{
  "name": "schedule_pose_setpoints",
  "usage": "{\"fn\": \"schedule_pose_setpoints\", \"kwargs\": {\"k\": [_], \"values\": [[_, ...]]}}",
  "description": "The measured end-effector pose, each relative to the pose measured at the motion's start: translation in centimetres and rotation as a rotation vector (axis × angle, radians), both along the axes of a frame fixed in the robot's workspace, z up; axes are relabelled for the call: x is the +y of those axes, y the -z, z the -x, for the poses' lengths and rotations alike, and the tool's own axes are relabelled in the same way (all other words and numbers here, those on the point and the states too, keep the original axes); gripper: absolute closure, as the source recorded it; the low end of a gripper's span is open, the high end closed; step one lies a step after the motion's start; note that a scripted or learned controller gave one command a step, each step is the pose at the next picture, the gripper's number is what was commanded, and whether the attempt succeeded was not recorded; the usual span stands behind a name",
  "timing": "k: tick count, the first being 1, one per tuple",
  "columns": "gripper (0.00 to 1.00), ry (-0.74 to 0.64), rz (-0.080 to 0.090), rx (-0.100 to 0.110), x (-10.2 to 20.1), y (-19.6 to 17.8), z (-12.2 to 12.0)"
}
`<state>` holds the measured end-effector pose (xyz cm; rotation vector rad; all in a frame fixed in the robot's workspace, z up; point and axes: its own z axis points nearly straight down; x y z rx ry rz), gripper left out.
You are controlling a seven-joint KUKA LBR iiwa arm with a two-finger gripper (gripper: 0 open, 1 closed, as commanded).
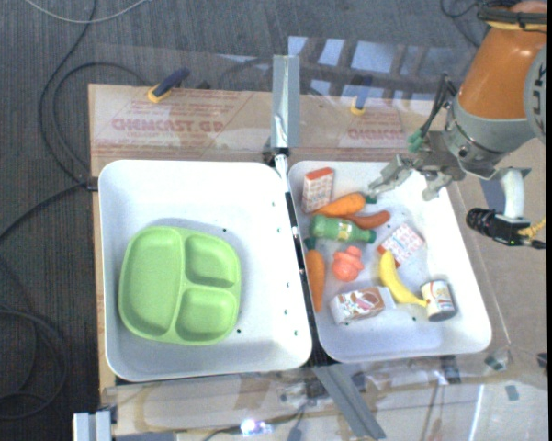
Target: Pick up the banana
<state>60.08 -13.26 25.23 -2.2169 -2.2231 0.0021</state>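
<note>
A yellow banana (394,279) lies in the right bin (468,255), near its front right, between a red strawberry-like toy (347,264) and a small can (438,299). My gripper (410,181) hovers over the back right part of that bin, well behind the banana. Its fingers are spread open with nothing between them.
The right bin also holds a small carton (318,187), two carrots (346,204) (315,277), a green bottle (342,231), a red sausage (372,219), a checkered packet (402,243) and a brown box (359,304). A green divided plate (179,285) sits in the left bin (147,186).
</note>
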Motion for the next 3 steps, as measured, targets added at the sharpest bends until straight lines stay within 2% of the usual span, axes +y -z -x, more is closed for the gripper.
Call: {"fn": "schedule_pose_setpoints", "kwargs": {"k": [1,2,3], "values": [[0.00,-0.068,-0.001,-0.002,-1.1,12.3,3.9],[0.00,-0.177,0.003,-0.002,-9.1,2.3,0.5],[0.00,-0.199,-0.001,-0.003,-7.4,15.9,4.8]]}}
